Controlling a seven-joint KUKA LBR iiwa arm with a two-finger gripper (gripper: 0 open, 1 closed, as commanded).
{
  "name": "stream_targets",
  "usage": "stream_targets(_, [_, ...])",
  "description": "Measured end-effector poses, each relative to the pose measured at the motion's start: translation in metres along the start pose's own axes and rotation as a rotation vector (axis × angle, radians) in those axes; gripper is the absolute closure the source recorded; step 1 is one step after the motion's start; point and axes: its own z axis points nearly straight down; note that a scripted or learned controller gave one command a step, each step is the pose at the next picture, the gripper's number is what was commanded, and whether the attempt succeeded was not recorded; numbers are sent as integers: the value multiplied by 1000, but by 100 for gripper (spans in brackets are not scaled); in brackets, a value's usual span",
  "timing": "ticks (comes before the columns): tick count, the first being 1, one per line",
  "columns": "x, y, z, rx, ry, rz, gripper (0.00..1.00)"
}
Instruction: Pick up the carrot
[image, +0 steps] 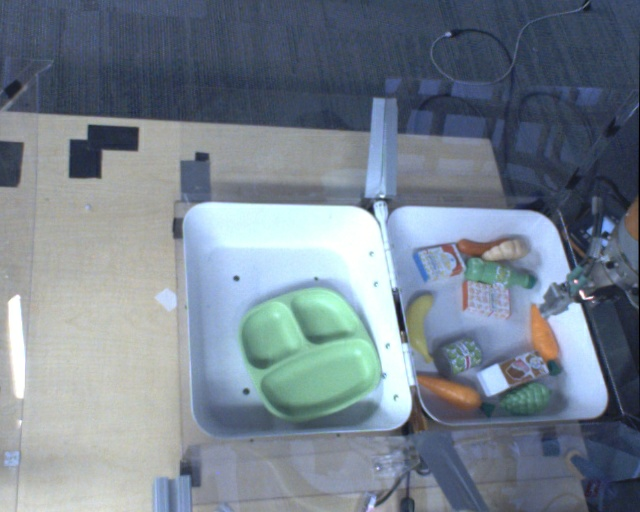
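Two orange carrot-shaped pieces lie in the right bin (400, 260). One carrot (544, 336) rests near the bin's right wall and points toward the front. A second orange piece (448, 390) lies along the front wall. My gripper (558, 297) hangs at the bin's right side, just above and behind the upper end of the right-hand carrot. Nothing shows as held in it.
The right bin also holds a yellow banana (419, 326), a blue-white carton (437, 262), a sausage-like piece (492, 248), a green bottle (498, 274), a red-checked packet (486, 299), a small can (461, 355) and a milk carton (512, 374). A green divided plate (310, 352) sits in the left bin (215, 300).
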Motion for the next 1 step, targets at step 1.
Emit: stream_targets(1, [6, -11, 113, 5, 3, 570, 100])
